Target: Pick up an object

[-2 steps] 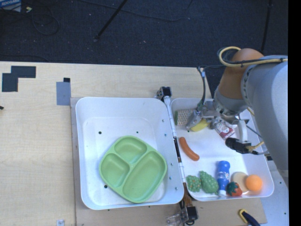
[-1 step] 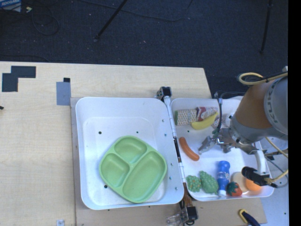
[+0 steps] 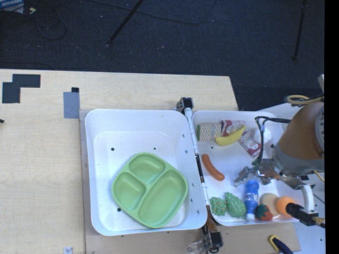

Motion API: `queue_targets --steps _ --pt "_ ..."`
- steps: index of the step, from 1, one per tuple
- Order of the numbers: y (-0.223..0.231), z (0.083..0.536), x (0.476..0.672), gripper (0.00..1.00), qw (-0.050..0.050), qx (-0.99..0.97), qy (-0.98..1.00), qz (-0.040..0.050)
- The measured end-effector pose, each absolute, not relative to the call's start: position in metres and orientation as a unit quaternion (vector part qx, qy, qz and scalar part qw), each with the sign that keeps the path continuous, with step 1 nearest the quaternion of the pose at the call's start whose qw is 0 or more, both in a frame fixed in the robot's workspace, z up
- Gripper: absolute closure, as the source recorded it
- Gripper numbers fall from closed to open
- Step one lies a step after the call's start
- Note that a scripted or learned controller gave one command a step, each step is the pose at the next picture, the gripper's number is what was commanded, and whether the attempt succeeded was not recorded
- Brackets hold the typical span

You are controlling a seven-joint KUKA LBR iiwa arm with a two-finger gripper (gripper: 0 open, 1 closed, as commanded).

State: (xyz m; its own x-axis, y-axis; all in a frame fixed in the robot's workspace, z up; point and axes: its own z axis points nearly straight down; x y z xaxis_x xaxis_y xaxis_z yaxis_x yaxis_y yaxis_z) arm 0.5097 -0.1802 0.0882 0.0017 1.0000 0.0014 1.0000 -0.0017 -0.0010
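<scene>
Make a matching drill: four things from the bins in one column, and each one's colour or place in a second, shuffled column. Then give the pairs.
Things:
1. divided plate
2. banana
3. hot dog
4. bottle

Colour or place:
A. yellow, at the right bin's far end
B. blue and white, upright below the hand
C. pale green, alone in the left bin
D. orange-red, lying near the bins' divider

Pairs: 1-C, 2-A, 3-D, 4-B

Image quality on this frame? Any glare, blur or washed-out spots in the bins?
Camera view: lighting even and soft, shadows faint. The left bin reads near blown-out white, with mild sheen on the green tray. The arm at the right edge looks slightly soft; small items by the gripper are low-resolution, details hard to read.
</scene>
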Motion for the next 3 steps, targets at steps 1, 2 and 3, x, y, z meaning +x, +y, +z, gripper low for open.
queue_targets --steps 1,2,3 --pt "-0.131 0.089 0.478 0.00 -0.001 -0.708 -0.706 -0.0011" --pt "-0.115 0.088 0.590 0.00 -0.001 -0.707 -0.707 -0.0013" --pt "-0.146 0.088 0.521 0.00 0.001 -0.708 -0.706 0.0003"
